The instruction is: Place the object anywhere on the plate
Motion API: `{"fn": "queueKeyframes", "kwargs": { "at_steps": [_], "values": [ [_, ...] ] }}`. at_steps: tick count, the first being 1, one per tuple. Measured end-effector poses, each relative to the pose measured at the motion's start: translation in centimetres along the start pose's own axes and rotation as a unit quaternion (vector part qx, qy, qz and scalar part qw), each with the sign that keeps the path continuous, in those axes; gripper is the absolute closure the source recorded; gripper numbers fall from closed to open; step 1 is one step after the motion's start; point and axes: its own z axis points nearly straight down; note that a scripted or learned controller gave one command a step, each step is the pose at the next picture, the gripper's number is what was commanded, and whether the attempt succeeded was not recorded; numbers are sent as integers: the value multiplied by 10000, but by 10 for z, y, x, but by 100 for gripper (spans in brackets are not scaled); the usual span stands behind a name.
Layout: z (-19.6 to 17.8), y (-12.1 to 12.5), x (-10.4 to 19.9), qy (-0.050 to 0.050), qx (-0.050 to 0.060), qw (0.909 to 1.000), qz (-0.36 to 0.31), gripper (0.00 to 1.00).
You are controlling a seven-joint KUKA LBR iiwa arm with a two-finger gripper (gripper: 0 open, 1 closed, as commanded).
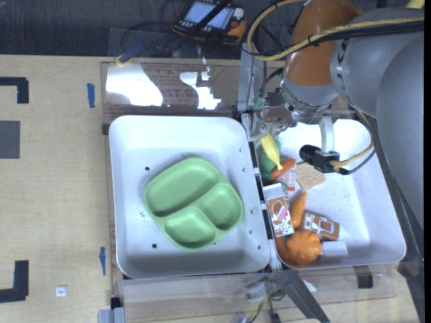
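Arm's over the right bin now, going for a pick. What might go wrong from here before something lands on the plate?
1. The items are heaped against the right bin's left wall: orange round item, carrot-like piece, small carton, yellow piece. A grasp may catch two or slip.
2. The gripper sits close to the divider, so it may strike the wall.
3. The green plate has three raised-edge compartments; a drop on a ridge may roll.

The green three-compartment plate (194,202) lies flat in the left bin, well to the left of the gripper (273,123) and below it.

Grey arm (377,73) reaches from right, end effector (273,116) pointing down
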Motion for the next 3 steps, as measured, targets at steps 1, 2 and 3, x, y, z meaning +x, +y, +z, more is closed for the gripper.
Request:
{"fn": "queueKeyframes", "kwargs": {
  "at_steps": [1, 2, 3],
  "values": [
    [-1, 0, 0, 0, -5, 10000, 0, 0],
    [-11, 1, 0, -1, -20, 10000, -1, 100],
    [4, -58, 45, 6, 6, 9863, -1647, 100]
  ]
}}
